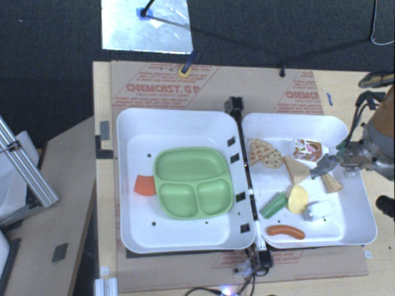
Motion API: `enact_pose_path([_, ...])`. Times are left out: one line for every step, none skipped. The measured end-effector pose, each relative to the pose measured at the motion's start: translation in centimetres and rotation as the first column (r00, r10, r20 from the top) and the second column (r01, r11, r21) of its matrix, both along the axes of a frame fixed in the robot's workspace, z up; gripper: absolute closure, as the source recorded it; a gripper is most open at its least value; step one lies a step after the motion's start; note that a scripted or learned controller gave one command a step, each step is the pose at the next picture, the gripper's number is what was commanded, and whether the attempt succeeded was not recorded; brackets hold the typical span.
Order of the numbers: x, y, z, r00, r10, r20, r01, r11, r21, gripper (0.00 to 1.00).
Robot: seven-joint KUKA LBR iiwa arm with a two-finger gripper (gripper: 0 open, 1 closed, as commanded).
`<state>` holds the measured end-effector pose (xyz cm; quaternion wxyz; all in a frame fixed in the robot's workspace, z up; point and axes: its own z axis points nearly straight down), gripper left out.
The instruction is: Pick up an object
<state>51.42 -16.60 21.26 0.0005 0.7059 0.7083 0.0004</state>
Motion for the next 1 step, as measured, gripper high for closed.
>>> enact_pose_path([0.31,0.54,-6.12,1.0,-0.001,-0.005,0.001,1.0,0.001,0.0])
